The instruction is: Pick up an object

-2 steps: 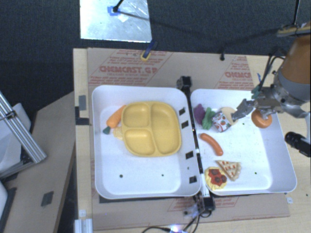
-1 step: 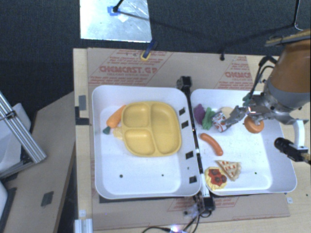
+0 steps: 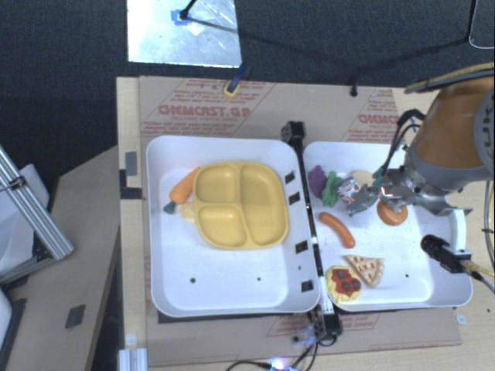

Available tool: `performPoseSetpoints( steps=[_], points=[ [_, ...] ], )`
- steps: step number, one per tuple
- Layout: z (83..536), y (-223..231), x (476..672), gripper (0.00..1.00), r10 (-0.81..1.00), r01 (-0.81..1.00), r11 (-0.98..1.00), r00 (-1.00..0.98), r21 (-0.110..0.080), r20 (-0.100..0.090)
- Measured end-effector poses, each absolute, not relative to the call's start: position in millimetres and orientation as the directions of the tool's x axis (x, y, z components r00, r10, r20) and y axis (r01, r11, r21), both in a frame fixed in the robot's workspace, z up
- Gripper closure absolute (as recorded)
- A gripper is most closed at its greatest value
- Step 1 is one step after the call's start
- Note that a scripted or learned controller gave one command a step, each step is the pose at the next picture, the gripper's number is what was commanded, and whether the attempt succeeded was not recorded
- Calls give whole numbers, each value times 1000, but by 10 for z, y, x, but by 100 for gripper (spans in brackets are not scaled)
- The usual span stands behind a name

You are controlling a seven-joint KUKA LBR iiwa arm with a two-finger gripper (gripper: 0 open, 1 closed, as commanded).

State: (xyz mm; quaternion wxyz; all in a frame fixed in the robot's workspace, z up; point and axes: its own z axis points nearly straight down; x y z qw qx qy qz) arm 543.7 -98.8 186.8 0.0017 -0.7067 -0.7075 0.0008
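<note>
My gripper [image 3: 357, 198] hangs low over the upper middle of the right bin [image 3: 410, 284]. Its metal fingers sit just right of a green toy vegetable [image 3: 331, 188] and a purple piece [image 3: 317, 179]. A red sausage [image 3: 337, 229] lies just below the fingers. An orange round piece [image 3: 392, 212] lies to their right. Nearer the front edge lie a pizza slice [image 3: 365, 268] and a round yellow pizza with red toppings [image 3: 344, 283]. Nothing shows between the fingers.
The left bin [image 3: 166, 284] holds a yellow divided plate [image 3: 234, 205] with a toy carrot [image 3: 182, 186] at its left edge. A black divider [image 3: 305, 207] runs between the bins. The arm enters from the right over the right bin.
</note>
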Motion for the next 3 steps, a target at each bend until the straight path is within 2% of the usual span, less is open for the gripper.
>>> performPoseSetpoints(
  steps=[1,2,3],
  points=[
    [1265,-1048,5457,0,1000,1000,0,0,-5,1],
    [972,-1050,5476,0,1000,1000,1,-1,5,-1],
    [1068,-1054,5482,100,1000,1000,1,-1,7,-2]
  ],
)
